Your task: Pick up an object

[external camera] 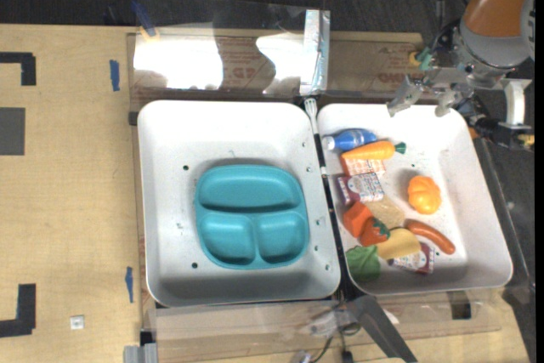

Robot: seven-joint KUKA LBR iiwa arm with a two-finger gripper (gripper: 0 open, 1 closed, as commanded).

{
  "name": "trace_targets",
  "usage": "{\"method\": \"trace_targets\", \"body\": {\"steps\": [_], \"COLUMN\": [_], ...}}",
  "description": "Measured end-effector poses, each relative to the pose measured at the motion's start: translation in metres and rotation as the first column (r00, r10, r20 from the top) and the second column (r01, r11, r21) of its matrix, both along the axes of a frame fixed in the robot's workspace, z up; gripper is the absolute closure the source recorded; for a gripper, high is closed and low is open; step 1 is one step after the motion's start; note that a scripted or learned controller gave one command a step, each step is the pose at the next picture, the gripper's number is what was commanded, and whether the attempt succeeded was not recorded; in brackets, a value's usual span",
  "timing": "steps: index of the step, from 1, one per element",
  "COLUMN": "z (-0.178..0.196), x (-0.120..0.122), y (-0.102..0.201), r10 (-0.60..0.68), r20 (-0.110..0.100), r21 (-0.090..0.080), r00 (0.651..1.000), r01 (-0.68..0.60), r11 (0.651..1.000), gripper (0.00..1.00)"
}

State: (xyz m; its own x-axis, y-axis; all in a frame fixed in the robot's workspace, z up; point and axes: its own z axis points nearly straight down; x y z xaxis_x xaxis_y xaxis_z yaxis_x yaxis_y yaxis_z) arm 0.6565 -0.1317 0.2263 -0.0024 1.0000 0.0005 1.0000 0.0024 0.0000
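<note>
Now the gripper [422, 100] hovers, jaws apart and holding nothing, over the right bin's [481, 183] far rim (toy food lies nearer).

Both bins, the left bin [161, 183] and the right bin [476, 183], look like smooth white plastic with a faint sheen. The teal divided tray [251, 212] in the left one is smooth, matt plastic. The toy foods on the right look like moulded plastic: the carrot [370, 152] and the orange fruit [424, 193] are slightly glossy, and the red sausage [429, 235] shines. The worktop [59, 183] to the left is matt, pale board, like cardboard or plywood. A clear glossy sheet [229, 55] at the far side throws back bright glare. The tool [422, 98] looks like dull grey metal.
</note>
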Motion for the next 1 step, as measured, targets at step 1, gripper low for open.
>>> {"method": "trace_targets", "body": {"steps": [1], "z": [-0.1300], "x": [-0.0069], "y": [0.0349], "r10": [0.308], "r20": [0.015], "r21": [-0.006], "r00": [0.951], "r01": [-0.308], "r11": [0.951], "gripper": [0.00]}}
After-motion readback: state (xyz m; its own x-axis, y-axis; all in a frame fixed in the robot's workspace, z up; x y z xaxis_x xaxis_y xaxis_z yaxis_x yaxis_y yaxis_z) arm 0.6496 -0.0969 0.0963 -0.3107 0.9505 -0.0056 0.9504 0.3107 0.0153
